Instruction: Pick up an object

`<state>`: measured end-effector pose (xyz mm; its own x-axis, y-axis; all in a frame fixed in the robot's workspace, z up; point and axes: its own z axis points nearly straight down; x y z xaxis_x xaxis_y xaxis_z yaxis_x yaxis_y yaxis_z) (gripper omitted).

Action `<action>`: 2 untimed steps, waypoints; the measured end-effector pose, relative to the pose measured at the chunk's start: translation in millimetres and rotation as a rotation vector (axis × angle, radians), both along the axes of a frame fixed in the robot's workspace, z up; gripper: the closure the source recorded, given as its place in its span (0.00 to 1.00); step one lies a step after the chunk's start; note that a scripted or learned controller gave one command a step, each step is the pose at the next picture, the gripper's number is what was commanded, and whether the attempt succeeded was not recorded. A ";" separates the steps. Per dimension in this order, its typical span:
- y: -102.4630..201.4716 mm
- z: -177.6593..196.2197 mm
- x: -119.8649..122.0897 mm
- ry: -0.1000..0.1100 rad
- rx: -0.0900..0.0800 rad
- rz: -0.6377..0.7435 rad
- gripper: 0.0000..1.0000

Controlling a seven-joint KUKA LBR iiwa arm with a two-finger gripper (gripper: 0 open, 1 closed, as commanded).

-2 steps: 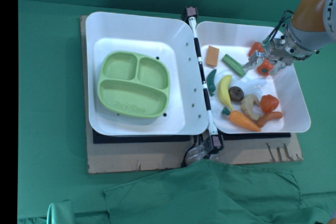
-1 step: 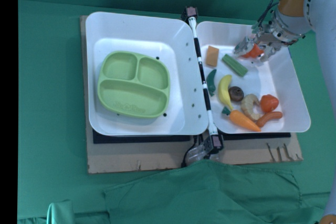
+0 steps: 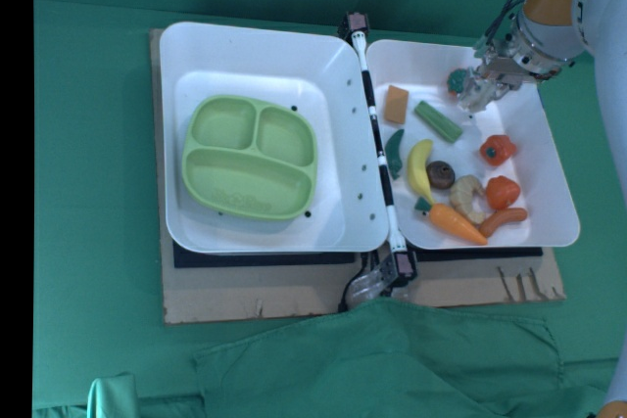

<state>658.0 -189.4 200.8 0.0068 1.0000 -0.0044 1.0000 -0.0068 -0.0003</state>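
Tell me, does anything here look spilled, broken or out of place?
Nothing stands out. The toy foods, such as the banana and carrot, lie loose inside the right bin. The green divided plate sits flat in the left bin.

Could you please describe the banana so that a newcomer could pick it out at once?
Look in the right-hand white bin, near its left wall. The banana lies there, between a dark green pepper and a brown round piece. It is the one yellow, curved thing among them.
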 end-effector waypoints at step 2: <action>75.3 159.8 43.7 -0.013 0.003 0.011 1.00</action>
<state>701.7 -114.1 360.6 -0.0041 1.0000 -0.0013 0.9999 0.0041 0.0130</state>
